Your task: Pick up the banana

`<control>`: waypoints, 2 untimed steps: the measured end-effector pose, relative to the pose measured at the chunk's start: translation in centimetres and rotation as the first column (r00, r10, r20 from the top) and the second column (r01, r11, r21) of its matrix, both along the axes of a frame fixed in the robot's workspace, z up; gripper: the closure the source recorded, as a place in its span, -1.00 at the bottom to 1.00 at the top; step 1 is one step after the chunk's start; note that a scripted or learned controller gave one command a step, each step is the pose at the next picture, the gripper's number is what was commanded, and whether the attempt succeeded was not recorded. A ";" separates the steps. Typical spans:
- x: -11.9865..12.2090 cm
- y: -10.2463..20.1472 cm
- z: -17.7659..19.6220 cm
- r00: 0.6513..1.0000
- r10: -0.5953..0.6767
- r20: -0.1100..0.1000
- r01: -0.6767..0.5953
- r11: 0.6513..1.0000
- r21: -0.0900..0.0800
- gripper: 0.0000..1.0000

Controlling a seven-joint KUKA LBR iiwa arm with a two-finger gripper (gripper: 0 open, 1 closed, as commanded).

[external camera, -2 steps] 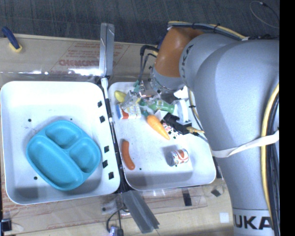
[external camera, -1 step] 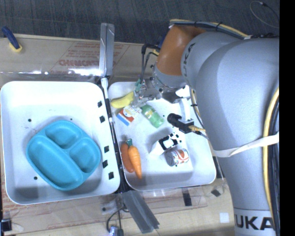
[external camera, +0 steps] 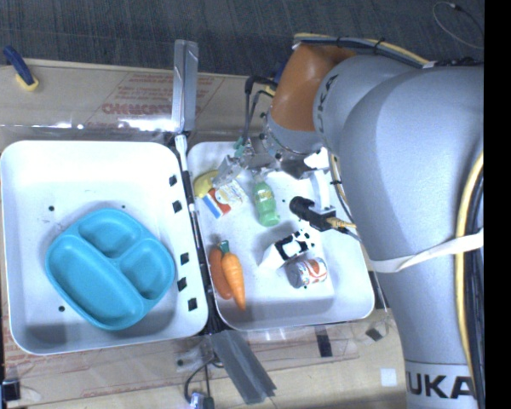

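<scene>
Now | banana [external camera: 205, 181] hugs right bin's [external camera: 358, 301] left wall | jaws [external camera: 243, 158] beside it, state unclear

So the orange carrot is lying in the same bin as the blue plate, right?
Not quite. The camera view shows the carrot in the right bin, near its left wall, along with the banana. The blue plate lies by itself in the left bin.

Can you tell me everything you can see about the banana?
The banana is yellow and looks smooth. It lies in the right bin, up in its far left corner, close to the wall between the bins. Just a small curved piece shows, because a red and white packet covers its lower side. The gripper hangs just right of it, not holding it.
</scene>
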State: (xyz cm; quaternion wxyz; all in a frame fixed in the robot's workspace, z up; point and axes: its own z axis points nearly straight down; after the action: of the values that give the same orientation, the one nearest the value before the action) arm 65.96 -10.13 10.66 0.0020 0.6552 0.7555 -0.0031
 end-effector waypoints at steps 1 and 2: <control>0.0 0.0 0.7 1.000 0.003 -0.003 -0.003 1.000 0.000 1.00; 0.0 0.0 0.7 1.000 0.003 -0.003 -0.003 1.000 0.000 -1.00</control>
State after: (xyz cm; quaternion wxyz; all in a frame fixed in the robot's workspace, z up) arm 65.99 -10.12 11.36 0.0007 0.6540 0.7565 -0.0041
